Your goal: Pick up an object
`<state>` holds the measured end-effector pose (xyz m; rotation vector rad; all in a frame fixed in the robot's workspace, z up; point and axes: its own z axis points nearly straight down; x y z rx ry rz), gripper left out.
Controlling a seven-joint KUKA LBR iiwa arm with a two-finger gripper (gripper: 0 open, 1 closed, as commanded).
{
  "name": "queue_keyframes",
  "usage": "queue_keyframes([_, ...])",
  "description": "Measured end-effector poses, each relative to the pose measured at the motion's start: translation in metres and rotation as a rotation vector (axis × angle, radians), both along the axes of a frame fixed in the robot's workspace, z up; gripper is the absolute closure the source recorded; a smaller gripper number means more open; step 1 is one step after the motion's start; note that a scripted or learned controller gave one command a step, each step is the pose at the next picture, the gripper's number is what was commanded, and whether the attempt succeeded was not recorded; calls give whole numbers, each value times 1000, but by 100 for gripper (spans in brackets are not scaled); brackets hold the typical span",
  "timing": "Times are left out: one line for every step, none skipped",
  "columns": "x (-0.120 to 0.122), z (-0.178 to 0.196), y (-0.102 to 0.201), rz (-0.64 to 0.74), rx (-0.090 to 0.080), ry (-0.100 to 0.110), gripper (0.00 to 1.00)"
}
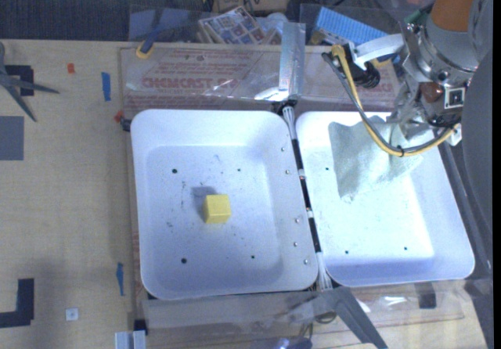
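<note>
Camera view: yellow cube (217, 208) lies on the floor of the left bin (156, 136), slightly left of centre, alone, well apart from the arm. Right bin (446, 250) sits just beside it on the bench (63, 183). Arm (458, 3) reaches in at upper right; the jaws (407, 124) hang over the right bin's far edge, with a yellow cable (368, 116) looping beside. Whether the jaws are apart or together: cannot tell.

A yellow block (217, 208) lies alone in the left bin (156, 136).
</note>
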<state>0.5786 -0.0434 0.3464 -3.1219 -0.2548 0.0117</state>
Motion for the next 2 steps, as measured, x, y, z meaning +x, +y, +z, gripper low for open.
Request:
queue_keyframes([0,9,-2,-4,1,1,100])
queue_keyframes([0,18,-5,-7,2,2,100])
